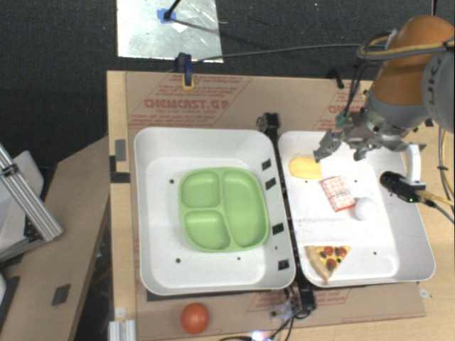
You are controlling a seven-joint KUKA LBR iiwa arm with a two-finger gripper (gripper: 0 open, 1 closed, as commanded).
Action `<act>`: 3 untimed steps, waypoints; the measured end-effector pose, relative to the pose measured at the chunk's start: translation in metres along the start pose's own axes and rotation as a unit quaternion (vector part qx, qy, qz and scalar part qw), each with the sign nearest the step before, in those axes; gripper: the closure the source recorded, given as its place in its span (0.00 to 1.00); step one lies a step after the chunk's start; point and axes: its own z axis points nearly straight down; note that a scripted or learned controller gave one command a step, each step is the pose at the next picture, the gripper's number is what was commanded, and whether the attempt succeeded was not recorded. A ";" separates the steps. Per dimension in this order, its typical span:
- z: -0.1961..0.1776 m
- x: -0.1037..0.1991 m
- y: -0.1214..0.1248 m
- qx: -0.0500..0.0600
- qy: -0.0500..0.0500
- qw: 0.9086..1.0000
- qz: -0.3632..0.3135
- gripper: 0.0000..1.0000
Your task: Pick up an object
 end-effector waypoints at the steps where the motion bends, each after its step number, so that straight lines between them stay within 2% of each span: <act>1: -0.006 0.000 0.002 -0.006 0.000 1.000 -0.001 0.00; 2: 0.037 -0.003 -0.002 -0.004 -0.001 1.000 0.000 0.00; 3: 0.080 -0.002 0.004 -0.004 0.000 1.000 0.000 0.00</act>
